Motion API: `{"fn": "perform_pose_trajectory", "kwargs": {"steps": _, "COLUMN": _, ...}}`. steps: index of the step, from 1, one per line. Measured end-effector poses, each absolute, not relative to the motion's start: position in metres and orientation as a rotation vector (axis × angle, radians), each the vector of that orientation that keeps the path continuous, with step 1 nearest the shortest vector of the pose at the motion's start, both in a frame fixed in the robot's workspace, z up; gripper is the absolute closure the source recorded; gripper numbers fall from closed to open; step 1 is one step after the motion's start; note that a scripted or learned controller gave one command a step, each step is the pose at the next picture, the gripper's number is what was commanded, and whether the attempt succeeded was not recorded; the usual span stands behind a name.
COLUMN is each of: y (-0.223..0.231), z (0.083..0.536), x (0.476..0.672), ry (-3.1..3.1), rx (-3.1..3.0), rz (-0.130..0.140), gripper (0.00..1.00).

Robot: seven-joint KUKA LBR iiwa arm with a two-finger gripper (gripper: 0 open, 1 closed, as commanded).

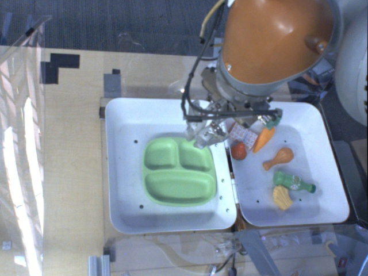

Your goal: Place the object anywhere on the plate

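Note:
A green divided plate (178, 171) lies in the left white bin (123, 154). My gripper (206, 134) hangs low over the plate's far right corner, close to the wall between the two bins. The arm's large orange band (270, 33) covers the space above it. The metal parts at the gripper's tip are cluttered, and I cannot make out any object held there. A white packet with pink checks (244, 134) lies just to the right of the gripper, in the right bin (322, 206).
The right bin holds a red tomato (238, 151), a carrot (264, 138), a brown drumstick (279, 158), a green bottle (294, 183) and a yellow piece (281, 198). Black cables (192, 91) loop down from the arm over the left bin's far edge.

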State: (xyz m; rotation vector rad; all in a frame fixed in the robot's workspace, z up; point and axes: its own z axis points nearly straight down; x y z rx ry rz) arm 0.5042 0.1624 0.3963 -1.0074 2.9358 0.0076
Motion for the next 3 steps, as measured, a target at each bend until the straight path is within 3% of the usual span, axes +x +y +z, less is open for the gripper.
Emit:
{"fn": "perform_pose_trajectory", "kwargs": {"steps": 1, "y": 0.214, "z": 0.218, "x": 0.557, "ry": 2.928, "rx": -1.116, "rz": 0.004, "gripper": 1.00}}
{"fn": "perform_pose_trajectory", "kwargs": {"steps": 2, "y": 0.214, "z": 0.218, "x": 0.558, "ry": 2.928, "rx": -1.113, "rz": 0.004, "gripper": 0.00}}
{"fn": "perform_pose_trajectory", "kwargs": {"steps": 3, "y": 0.101, "z": 0.288, "x": 0.537, "ry": 2.998, "rx": -0.890, "rz": -0.001, "gripper": 0.00}}
